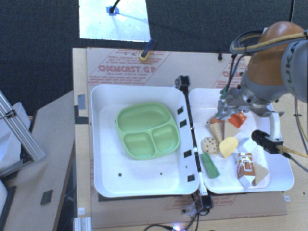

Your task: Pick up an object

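Cone (217,129), tan and waffle-patterned, lying in the right bin (288,177) near its upper left, directly under the gripper (224,110). Orange-red piece (237,120) just beside it, to the right. Fingers of the gripper pointing down over the cone's wide end; whether spread or pressed together, cannot tell at this angle and size. No object seen lifted between them.

Recommended for the grasp: descend straight, straddle the cone across its narrow width, not along its taper, to avoid squeezing it out. Keep clear of the orange-red piece and the bin divider.

Other contents: round speckled cookie (209,145), smooth yellow lemon-shaped piece (228,147), flat green stick (210,164), brown-and-white packet (246,167). All appear to be hard plastic play food, likely slippery. Left bin (103,177) holding a glossy green tray (147,130) with three compartments.
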Tool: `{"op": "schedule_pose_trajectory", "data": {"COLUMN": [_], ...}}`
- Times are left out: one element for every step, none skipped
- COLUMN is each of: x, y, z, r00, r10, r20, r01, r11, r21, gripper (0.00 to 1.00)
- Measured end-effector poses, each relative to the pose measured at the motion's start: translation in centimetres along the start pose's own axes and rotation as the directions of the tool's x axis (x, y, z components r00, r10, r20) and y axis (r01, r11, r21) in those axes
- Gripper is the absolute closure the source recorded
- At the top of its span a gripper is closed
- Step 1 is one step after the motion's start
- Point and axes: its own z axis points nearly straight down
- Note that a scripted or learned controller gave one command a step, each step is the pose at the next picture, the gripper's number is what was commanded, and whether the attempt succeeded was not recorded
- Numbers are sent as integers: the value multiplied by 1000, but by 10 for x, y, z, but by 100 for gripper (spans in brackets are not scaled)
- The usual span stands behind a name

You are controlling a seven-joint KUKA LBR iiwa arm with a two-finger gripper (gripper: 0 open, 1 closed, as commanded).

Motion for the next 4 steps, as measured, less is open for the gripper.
{"op": "schedule_pose_trajectory", "data": {"x": [31,43,36,39], "y": [8,8,8,2], "z": [15,14,17,7], "r00": [1000,1000,1000,1000], "r10": [4,4,10,7], "r20": [1,1,2,1], "r01": [-4,-4,-10,-7], "r11": [1000,1000,1000,1000], "r21": [3,3,4,3], "gripper": [100,100,100,100]}}
